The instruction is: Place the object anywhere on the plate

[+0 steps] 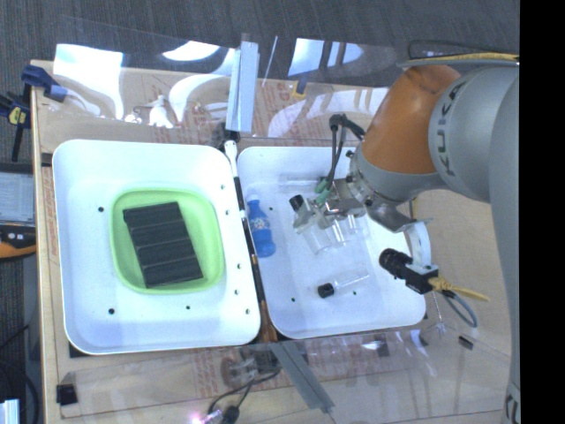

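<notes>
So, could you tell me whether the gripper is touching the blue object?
Apart. The camera view shows bare white bin floor between the gripper and the blue object, which lies by the right bin's left wall.

The arm (468,122) reaches in from the right, its grey links filling the upper right corner and the orange band (410,122) bulging just above the wrist. The wrist bends down and to the left, ending in the gripper (328,228). A cable (335,153) loops from the wrist down along the gripper body. The clear fingers (340,228) point down and slightly left, standing a little apart with nothing between them.
</notes>
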You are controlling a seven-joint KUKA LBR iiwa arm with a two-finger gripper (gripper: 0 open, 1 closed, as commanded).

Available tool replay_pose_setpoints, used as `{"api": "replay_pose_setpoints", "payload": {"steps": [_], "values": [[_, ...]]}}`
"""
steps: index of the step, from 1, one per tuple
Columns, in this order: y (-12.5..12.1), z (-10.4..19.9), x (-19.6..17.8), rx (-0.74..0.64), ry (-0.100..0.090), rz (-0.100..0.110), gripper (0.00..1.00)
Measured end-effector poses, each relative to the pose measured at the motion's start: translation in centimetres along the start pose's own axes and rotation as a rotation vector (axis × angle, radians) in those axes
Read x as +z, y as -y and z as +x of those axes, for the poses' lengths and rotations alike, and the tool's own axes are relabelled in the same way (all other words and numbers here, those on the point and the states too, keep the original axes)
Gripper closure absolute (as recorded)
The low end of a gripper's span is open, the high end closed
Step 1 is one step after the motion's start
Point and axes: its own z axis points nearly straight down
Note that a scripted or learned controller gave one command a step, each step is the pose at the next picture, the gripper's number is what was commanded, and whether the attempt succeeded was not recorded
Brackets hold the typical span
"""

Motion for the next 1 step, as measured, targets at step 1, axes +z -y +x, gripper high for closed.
{"api": "replay_pose_setpoints", "payload": {"steps": [1], "values": [[-5.18, 8.02, 2.17, -0.134, 0.002, -0.003, 1.0]]}}
